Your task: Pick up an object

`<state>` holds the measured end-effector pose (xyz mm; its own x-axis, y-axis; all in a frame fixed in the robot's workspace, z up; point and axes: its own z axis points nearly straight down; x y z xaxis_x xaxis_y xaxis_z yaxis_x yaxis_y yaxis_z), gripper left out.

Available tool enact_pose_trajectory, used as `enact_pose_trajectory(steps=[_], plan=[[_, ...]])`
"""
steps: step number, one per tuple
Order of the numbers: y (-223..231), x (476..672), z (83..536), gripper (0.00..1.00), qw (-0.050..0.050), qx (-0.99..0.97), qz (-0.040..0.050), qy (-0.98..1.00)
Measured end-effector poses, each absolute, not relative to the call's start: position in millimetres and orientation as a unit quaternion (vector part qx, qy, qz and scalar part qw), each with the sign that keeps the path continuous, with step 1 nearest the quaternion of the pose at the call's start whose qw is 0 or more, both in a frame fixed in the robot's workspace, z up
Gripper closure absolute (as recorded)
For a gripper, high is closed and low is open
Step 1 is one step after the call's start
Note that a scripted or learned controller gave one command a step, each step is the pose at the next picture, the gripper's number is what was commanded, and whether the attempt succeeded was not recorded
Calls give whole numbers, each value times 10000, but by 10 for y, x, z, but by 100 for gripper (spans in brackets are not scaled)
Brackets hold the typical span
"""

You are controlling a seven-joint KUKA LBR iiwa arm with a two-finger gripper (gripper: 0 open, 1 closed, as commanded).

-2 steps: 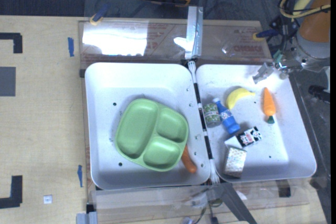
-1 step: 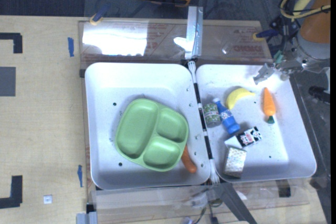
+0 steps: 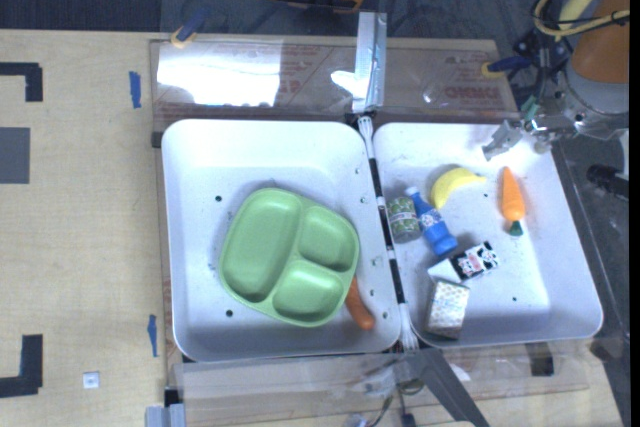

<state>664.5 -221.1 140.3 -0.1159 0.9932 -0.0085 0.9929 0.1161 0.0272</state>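
Crowding blue bottle [image 3: 434,226], can [image 3: 404,218], banana [image 3: 455,184] (touching)

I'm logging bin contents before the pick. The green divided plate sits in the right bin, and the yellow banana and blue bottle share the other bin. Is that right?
Not quite. The camera view shows the green divided plate in the left bin, not the right. The yellow banana and blue bottle share the other bin, the right bin.
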Motion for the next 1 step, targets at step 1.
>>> enact_pose_trajectory(steps=[1], plan=[[-2212, 6633, 1401, 0, 127, 6604, 69, 7508]])
